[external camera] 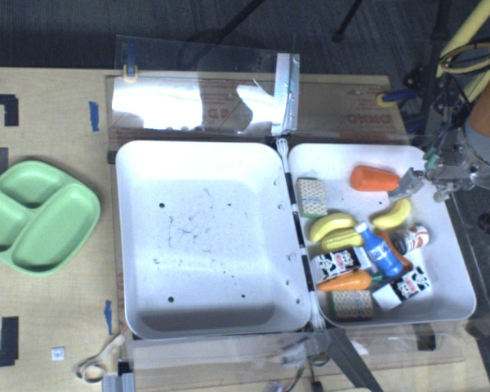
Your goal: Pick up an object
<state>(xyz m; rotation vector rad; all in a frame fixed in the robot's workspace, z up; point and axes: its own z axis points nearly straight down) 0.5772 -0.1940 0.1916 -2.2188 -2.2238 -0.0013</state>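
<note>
The right bin (449,300) holds a jumble of objects. An orange block (374,178) lies at its back, and a tan mesh sponge (312,196) sits near the left wall. Two yellow bananas (333,229) lie in the middle, with a smaller banana (392,213) to their right. A blue bottle (381,251), a carrot (345,282), two cow-patterned boxes (336,261) and a red-and-white can (416,238) crowd the front. My gripper (414,180) hangs over the bin's back right, just right of the orange block and above the small banana.
The left bin (204,235) sits beside the right one, sharing a middle wall. A green divided plate (41,216) rests on the bench at far left. A clear plastic panel (204,96) stands behind the bins. Cables and stands crowd the upper right.
</note>
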